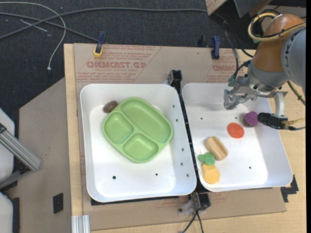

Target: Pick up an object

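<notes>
tray [137,129] in left bin [92,144], toy foods [215,147] in right bin [272,169]

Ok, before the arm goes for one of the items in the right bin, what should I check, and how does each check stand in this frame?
1. Targets in the right bin: ok; purple piece, red piece, bun, green piece, yellow piece.
2. Gripper over that bin: ok, near its back edge.
3. Gripper lined up over a target: not ok; it sits behind them.
4. Gripper open: cannot tell.
5. Target spacing: red and purple stand apart; green touches yellow and bun.
6. Tray in the way: ok, it lies in the left bin.
</notes>
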Controlling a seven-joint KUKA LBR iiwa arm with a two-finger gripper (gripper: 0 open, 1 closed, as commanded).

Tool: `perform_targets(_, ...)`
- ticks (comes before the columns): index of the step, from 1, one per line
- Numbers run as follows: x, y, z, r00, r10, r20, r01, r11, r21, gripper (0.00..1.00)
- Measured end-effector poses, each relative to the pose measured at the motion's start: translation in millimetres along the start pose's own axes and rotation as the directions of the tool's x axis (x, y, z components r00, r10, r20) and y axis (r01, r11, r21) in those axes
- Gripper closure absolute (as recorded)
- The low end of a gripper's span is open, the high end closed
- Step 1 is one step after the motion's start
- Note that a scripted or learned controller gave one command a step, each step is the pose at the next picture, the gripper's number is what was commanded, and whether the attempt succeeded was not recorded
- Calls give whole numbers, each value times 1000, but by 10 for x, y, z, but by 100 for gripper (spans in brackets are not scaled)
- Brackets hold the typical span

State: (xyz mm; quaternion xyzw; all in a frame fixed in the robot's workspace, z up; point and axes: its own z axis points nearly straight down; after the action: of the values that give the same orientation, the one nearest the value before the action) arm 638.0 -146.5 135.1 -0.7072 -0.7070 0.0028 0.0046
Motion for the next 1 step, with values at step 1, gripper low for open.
perform_targets(1, 8, -11, 551, 1000, 0, 0, 0, 1000, 0, 0)
